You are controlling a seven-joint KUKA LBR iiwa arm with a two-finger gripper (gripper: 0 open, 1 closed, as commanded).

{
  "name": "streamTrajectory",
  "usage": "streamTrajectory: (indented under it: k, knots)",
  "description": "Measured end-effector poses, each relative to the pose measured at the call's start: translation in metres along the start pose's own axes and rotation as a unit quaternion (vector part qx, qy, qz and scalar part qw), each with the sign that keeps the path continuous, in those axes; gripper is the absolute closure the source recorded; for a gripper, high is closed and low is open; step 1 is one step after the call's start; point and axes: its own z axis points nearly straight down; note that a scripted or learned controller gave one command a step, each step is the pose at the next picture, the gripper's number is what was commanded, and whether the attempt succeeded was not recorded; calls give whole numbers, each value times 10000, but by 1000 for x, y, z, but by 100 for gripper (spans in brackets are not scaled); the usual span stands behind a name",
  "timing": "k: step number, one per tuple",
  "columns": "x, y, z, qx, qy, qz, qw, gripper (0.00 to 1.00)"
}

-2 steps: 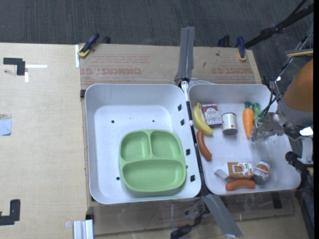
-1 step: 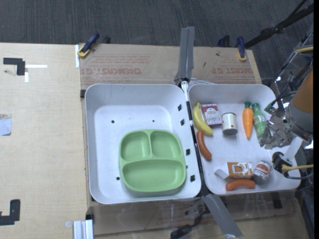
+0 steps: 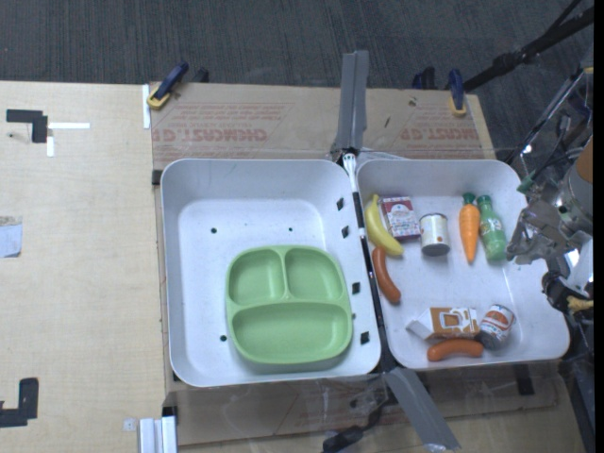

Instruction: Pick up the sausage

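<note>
Gripper (image 3: 527, 242) of the grey arm sits at the right rim of the right-hand shallow white bin (image 3: 552, 345); whether it is spread or closed cannot be told, and nothing shows in its grasp.

Just beside it to its left stands a green plastic bottle (image 3: 492, 226), then an orange toy carrot (image 3: 469, 228), both lying lengthwise up the view. Further left are a small silver tin (image 3: 434, 233) and a red-and-white carton (image 3: 400, 218).

Toward the front of the bin, below and left of the gripper, a red-labelled small can (image 3: 496, 324) lies on its side, touching an orange-and-white packet (image 3: 451, 322). Just in front of these lies an orange-red sausage (image 3: 454, 349), its long axis running across the bin, side to side, close to the front wall.

Well apart from the gripper, at the bin's left wall, lies a reddish-brown sausage (image 3: 385, 276). Its long axis runs front to back, slightly slanted, the far end pointing toward a yellow banana (image 3: 380, 226) and touching or nearly touching its tip.

Farthest from the gripper, the left-hand white bin (image 3: 189, 253) bears a pale green divided plate (image 3: 289, 304).
</note>
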Motion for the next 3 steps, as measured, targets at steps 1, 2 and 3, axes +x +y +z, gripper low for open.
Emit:
streamTrajectory:
  k: [1,2,3]
  knots:
    - [0,0,0,3,-1,-4,10000,0]
    - [55,-64,116,3,6,-436,9990,0]
    - [54,-64,108,14,-1,-418,9991,100]
